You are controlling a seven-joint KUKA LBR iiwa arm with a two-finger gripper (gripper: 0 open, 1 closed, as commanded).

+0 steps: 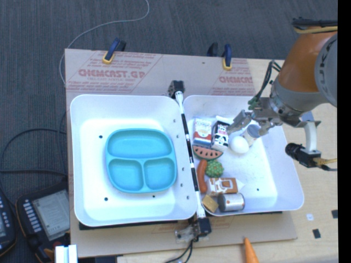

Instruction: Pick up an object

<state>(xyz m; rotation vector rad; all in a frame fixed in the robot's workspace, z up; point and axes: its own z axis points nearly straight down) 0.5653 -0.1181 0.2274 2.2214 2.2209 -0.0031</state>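
Camera view: we took the right bin (285,196) as our landmark. The arm (307,70) reached in from the bin's far right corner, and the gripper (245,126) hung over the bin's far half with its fingers spread apart and nothing between them. A white egg (239,144) lay just below and slightly left of the fingertips, close enough that we could not tell whether a finger touched it. We judged the egg the likeliest target. It looked nearly round, its long axis running roughly across the bin, so finger alignment mattered little; the move turned on a short descent toward the bin's near side.

Along the bin's left wall we noted small cartons (211,133), a watermelon slice (208,153), a carrot-like piece (202,174), a green broccoli-like toy (214,169), a box (225,186) and a metal can (231,202). The left bin (90,201), beside the landmark, held a blue divided tray (141,160)
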